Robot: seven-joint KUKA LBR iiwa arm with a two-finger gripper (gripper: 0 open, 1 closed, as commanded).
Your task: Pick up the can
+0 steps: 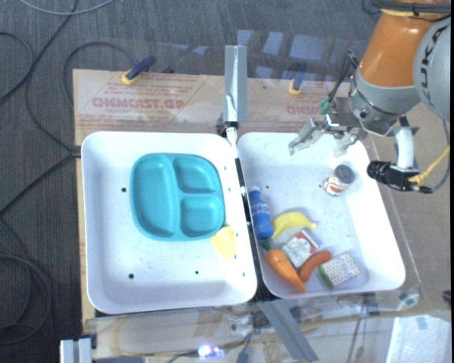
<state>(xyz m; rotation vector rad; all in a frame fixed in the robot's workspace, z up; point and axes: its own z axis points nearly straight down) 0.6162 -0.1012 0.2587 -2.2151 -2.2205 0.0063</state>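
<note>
Hanging over the back of the right bin [378, 225], with the gripper [323, 133] spread open and pinching nothing. Lying just in front of those fingers and a little to the right, near the bin's right wall, apart from them: the can [338, 179], small, with a grey top. Sitting farther toward the front: a blue bottle [259, 214] along the left wall, a yellow banana [293, 222], a small carton [300, 246], a carrot [285, 269], a red sausage [315, 265] and a green and red box [340, 268], all crowded close together. Resting in the left bin [106, 278]: a blue tray [178, 196] and a small yellow piece [225, 241] beside its corner. Being cut off by the picture's top and right edges: the arm [405, 44]. Too small to read: the can's label.
</note>
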